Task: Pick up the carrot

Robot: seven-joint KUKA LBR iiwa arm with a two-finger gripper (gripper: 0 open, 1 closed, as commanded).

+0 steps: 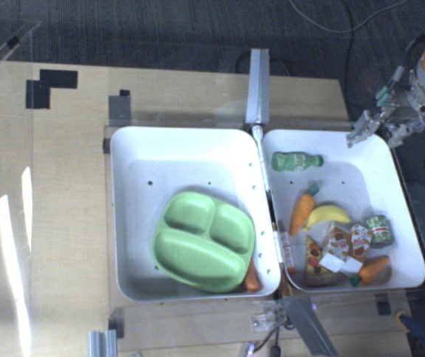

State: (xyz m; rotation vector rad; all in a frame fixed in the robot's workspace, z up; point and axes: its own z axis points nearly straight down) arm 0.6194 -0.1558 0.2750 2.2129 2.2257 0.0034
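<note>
While the metal claw (372,127) hovers over the far right corner of the right white bin (409,222), I cannot tell its state. Below and left of it, the orange toy carrot (300,212) lies almost upright in view, green top toward the claw, touching the yellow banana (328,216). Pale wooden surface (56,199) carries both bins; dark carpet (160,13) lies beyond.

Light wooden bench (64,222) carries two white bins side by side: left bin (134,162) frame centre, right bin (402,214) right.
</note>
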